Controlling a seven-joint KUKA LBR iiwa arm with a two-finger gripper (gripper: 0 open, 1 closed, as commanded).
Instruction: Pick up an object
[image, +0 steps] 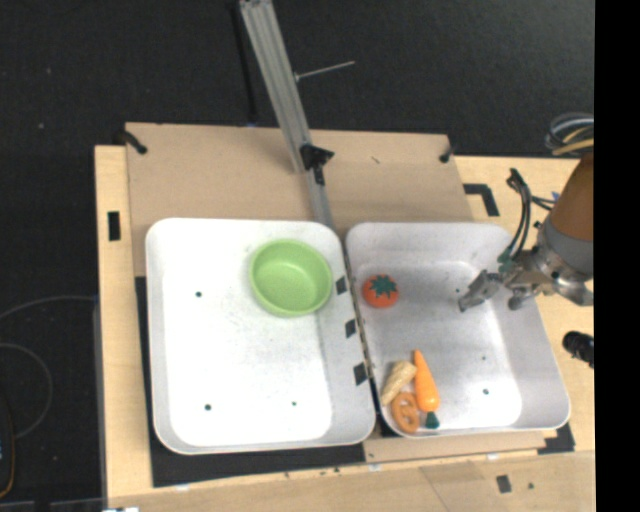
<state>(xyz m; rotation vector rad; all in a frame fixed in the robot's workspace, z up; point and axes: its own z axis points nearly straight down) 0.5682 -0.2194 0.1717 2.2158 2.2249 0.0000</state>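
Risk: the pincer (488, 290) hung at the right of the frame, well apart from every item; a descent there would likely have closed on bare bin floor.
Pincer: fingers looked slightly parted, holding nothing.
Right bin (530, 390): toy tomato (380, 290) at upper left; carrot (425, 380), a pale piece (397, 378) and an orange slice (405, 411) clustered at the lower left, crowding any grasp.
Left bin (200, 400): green bowl (290, 279) at upper right.

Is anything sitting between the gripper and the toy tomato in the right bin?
Nothing visible does. The gripper hangs over the right bin, and bare bin floor lies between it and the toy tomato. The toy carrot and the other pieces near it lie toward the bin's near edge, off that line.
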